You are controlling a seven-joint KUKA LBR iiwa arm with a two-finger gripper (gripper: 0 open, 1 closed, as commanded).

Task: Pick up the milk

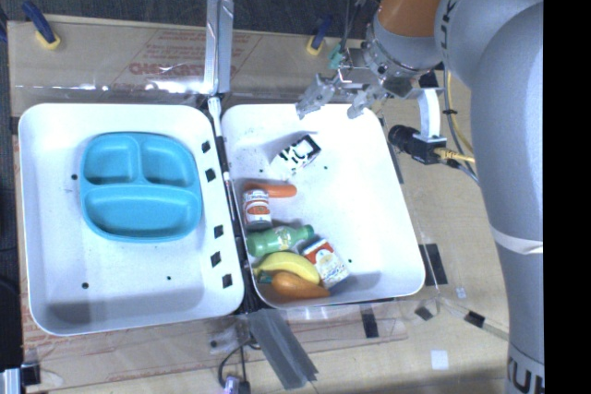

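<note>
The milk carton [300, 151] lay tipped near the right bin's [392, 226] back wall; the gripper [337, 101] hovered above it, fingers spread, holding nothing. Looked light, boxy, kinda slick, so I'd pinch its flat sides

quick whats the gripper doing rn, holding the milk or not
Gripper: open, holding nothing, hovering over the right bin's far edge. The milk lies in the bin below it.

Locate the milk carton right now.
The milk carton lies in the right bin, toward its upper left, just above the small can and below-left of the open gripper.
</note>
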